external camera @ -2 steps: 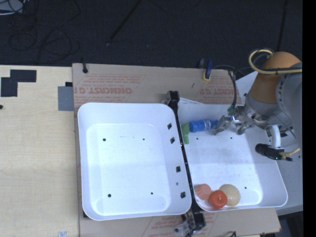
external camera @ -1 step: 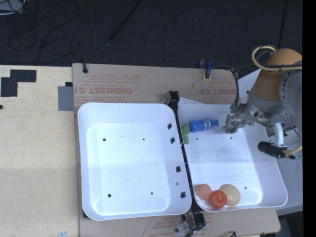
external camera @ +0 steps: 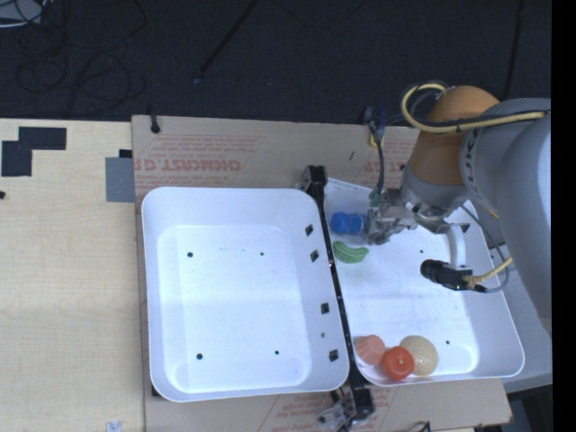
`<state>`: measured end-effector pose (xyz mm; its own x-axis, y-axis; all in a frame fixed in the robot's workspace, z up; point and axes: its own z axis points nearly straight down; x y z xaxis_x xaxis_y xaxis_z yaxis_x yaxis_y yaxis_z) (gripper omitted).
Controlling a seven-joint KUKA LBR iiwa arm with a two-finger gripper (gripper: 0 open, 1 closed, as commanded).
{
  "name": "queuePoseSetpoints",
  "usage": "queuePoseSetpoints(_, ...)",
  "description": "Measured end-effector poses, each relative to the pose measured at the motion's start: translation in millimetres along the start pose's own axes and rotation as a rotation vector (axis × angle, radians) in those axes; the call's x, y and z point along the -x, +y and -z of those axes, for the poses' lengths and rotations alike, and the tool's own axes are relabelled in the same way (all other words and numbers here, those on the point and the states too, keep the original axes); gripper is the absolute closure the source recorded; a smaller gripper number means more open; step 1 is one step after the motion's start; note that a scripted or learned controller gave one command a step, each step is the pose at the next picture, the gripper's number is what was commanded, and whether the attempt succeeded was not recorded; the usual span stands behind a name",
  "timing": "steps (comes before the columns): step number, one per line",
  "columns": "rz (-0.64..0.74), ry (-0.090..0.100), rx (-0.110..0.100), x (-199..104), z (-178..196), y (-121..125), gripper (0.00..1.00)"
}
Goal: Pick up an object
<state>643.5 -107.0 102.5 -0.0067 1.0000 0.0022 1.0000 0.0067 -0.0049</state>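
Camera view, landmark: I take the black divider (external camera: 326, 268) between the two white bins as my reference.
Camera view, arm: my arm (external camera: 468, 156) reaches in from the right and ends over the far part of the right bin (external camera: 490, 327), a little right of the divider.
Camera view, gripper: the gripper (external camera: 382, 225) sits low, just beside a blue object (external camera: 346, 222); I cannot tell whether it is open or closed, and I see nothing clearly held.
Camera view, candidates: the blue object lies just right of the divider's far end; a green object (external camera: 350, 253) lies just nearer, also close to the divider.
Camera view, others: a pink piece (external camera: 367, 347), a red ball (external camera: 397, 363) and a cream ball (external camera: 420, 354) cluster at the divider's near end, well apart from the gripper.
Camera view, left bin: the left bin (external camera: 157, 241) lies left of the divider.
Step in hand: I judge this the approach onto the blue object.
Next move: centre on it, close, then lift clear of the divider.
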Motion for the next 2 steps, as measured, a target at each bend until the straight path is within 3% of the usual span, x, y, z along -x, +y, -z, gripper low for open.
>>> queuePoseSetpoints(1, -0.001, 0.001, 0.002, -76.3, 88.5, -62.0, 1.0)
queuePoseSetpoints(2, -0.007, -0.001, 0.001, -72.1, 84.1, -60.0, 0.0)
